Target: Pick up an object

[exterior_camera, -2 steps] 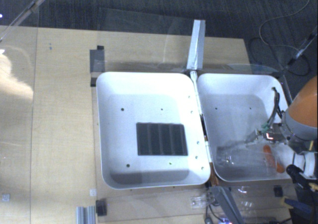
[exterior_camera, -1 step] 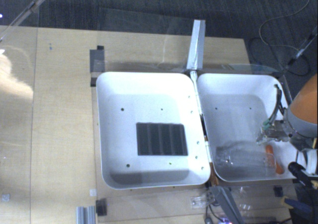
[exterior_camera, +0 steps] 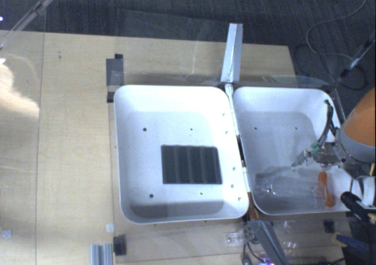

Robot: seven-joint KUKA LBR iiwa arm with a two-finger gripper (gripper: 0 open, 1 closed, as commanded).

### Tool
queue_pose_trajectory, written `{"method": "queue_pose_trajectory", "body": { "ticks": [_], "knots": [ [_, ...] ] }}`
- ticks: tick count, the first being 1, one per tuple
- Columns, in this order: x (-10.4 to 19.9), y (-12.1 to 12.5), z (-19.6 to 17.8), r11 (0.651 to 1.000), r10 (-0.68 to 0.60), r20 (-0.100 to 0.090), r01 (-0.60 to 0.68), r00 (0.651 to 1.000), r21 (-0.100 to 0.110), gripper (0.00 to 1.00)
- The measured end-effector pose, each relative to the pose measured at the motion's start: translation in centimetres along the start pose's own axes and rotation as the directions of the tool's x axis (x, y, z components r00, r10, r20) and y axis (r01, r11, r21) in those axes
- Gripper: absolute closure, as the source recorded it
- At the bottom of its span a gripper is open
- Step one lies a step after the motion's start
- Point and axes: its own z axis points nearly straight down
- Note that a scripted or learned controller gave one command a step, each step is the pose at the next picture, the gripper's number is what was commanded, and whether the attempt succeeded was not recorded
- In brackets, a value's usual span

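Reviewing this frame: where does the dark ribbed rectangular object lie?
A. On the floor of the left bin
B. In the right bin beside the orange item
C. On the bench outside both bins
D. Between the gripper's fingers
A: the dark ribbed rectangle lies flat on the floor of the left bin, apart from the orange item in the right bin.
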Motion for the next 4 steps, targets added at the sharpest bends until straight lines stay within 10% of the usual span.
{"method": "queue_pose_trajectory", "body": {
  "ticks": [3, 4],
  "knots": [
    [-0.5, -0.4, 1.2, 0.989, -0.149, -0.003, 0.149, 0.989, 0.009, 0.0],
    [-0.5, 0.0, 0.0, 0.988, -0.152, 0.0, 0.152, 0.988, 0.001, 1.0]
  ]
}}
